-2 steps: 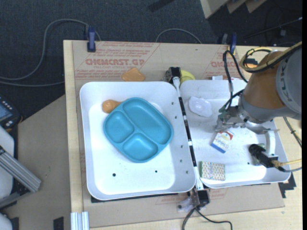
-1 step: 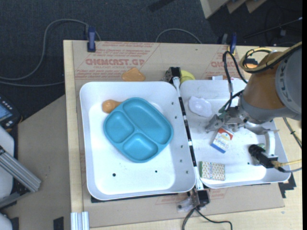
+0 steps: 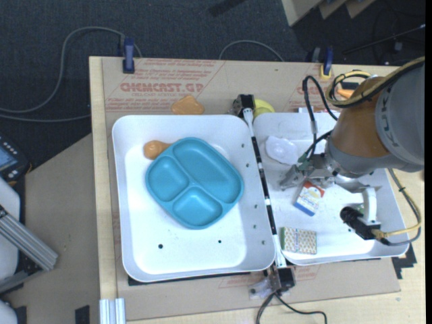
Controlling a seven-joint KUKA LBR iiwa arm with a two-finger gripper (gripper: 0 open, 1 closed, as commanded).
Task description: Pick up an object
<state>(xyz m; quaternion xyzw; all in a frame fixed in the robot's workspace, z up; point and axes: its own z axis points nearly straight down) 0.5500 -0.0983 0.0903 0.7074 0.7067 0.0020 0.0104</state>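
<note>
- Two shallow white bins were seen side by side on the bench, the left white bin (image 3: 135,248) and the right white bin (image 3: 351,248).
- A blue plastic tray with three compartments (image 3: 194,181) was laid in the left bin, a little tilted to the bin walls.
- A small orange rounded object (image 3: 155,149) was seen just beside the upper left edge of the tray, touching it or almost.
- The grey arm with an orange band (image 3: 364,130) was reached in from the right, above the right bin.
- The two-finger gripper (image 3: 304,175) was lowered near the middle of the right bin; whether it was clenched or released could not be told, and nothing was seen grasped.
- A small white carton with blue and red print (image 3: 309,200) was lying just below the gripper, possibly touching it.
- A clear crumpled plastic piece (image 3: 280,148) was placed in the upper left part of the right bin.
- A flat greenish patterned packet (image 3: 299,240) was lying near the front wall of the right bin.
</note>
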